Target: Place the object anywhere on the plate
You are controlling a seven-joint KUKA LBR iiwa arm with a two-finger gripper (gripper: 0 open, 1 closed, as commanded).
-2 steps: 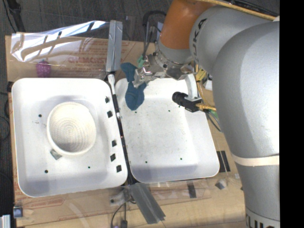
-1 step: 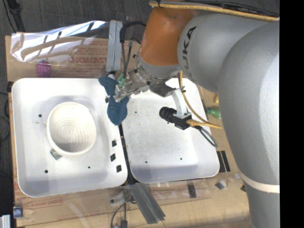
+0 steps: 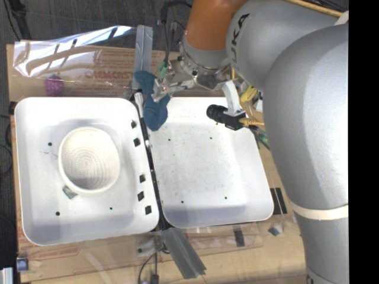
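Gripper [image 3: 163, 87] is hanging above the far left corner of the right bin [image 3: 237, 182], just past the divider between bins. It appears to be gripping the cloth [image 3: 155, 112]: a blue-teal rag is dangling from between the metal fingers, upper bunch at the fingertips, lower fold drooping onto or just over the right bin's rim. Whether the lower tip is touching the bin floor, I cannot tell.

Arm [image 3: 284, 70], grey with orange band, is reaching in from the right of the cloth and is covering much of that side.

Plate [image 3: 89, 158] is sitting in the left bin [image 3: 35, 218], well apart from the cloth, to its near left. Plate is white, round, ribbed.

Handling judgement: cloth is looking light, soft and limp, not fragile; it is likely sagging and swinging in transit and may snag on the divider. Best hold is on a thick bunched fold, not a thin edge, which could slip out.
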